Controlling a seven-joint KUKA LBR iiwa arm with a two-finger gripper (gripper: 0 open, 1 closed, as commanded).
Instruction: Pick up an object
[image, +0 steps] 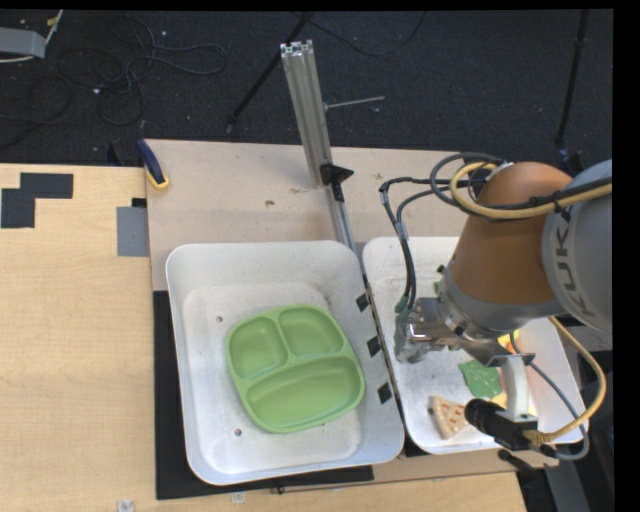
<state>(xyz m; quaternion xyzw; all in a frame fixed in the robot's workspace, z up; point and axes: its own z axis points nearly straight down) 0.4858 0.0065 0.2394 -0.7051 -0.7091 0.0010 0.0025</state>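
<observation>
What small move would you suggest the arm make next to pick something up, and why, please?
Probably a short shift toward the view's bottom right, then a descent. The gripper sits over a bare stretch of the right bin, while the pizza-slice toy and the green piece lie lower right of it. The left bin holds a green divided tray, likely harder to grasp.

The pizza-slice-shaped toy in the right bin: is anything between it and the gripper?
Nothing visible lies between them. The tan pizza-slice-shaped toy lies uncovered on the right white bin floor, with the gripper just above-left; a green toy piece sits beside.
</observation>
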